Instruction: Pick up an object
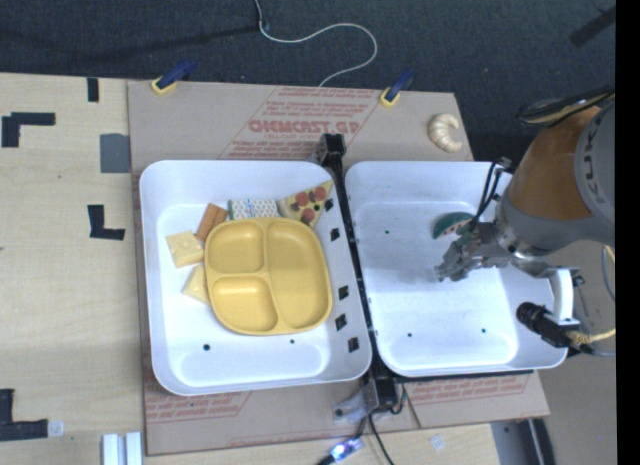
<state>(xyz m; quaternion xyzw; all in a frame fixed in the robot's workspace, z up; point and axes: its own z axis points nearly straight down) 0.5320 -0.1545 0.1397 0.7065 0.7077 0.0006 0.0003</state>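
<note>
The right bin (420, 338) has mostly bare floor at centre and bottom. The arm (560, 188) leans in from the frame's right, its gripper (458, 261) low beside a small green object (450, 223); finger opening cannot be told. The left bin (160, 253) holds a yellow divided plate (268, 275).

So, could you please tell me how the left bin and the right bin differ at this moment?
The left bin holds a yellow divided plate with small flat pieces tucked at its upper-left edge; the right bin holds a small green object. The gripper sits low in the right bin, not the left bin. Both are shallow, white and similar in size.
</note>
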